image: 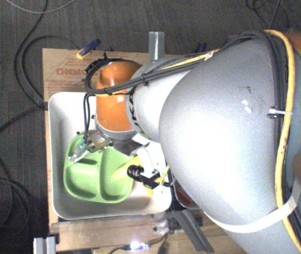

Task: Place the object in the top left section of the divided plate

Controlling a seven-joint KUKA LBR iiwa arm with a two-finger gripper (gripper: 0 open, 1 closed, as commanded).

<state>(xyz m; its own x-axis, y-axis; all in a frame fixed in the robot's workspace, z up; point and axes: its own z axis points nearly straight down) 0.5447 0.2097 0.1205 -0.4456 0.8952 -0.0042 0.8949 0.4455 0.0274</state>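
Camera view: green divided plate (95, 176) lies flat in white bin (60, 126), long axis roughly left-right, arm (203, 126) over its upper edge; finger state cannot be told.

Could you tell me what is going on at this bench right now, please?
The KUKA arm reaches in from the right and leans over a white bin that holds a green divided plate. Its wrist, with the orange band, sits above the plate's upper left part, where something pale and clear lies. The arm covers its gripper, so a grasp cannot be judged.
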